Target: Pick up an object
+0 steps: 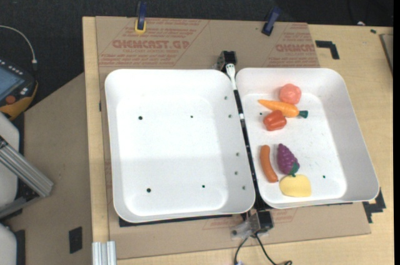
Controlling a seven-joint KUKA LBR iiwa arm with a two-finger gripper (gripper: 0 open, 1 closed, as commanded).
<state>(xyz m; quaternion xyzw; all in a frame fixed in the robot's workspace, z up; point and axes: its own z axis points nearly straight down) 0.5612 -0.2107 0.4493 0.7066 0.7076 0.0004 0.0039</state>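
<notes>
Dark carpet beyond the bench; on it a brown cardboard sheet [187, 39] pinned at its far edge by two blue clamps [141, 17], carrying a left bin [169, 145] with a bare floor and a right bin [340, 132] with all the toys. For the pick, best to choose the pink ball [289, 94] near the far edge of the right bin: open floor on its far and right sides, only the carrot [279, 107] just beside it on the near side. Come straight down over its middle, set the closing line along the bin's far edge so as to keep clear of the carrot, and close low on the widest part, since round and probably smooth, so likely to squirt out of a high pinch. Lift slowly and check for something actually held before moving off. Cannot tell how far the jaws stand open, nor whether anything sits between them. Looks like a small peach-coloured fruit, matte, paler on top. Avoid the near cluster as a first choice: purple grapes [287, 159] touching the yellow fruit [295, 185] by the near edge, orange sausage [269, 163] close on their left, little room there for a clean grip. Same for the red pepper [274, 122], tucked right under the carrot.
</notes>
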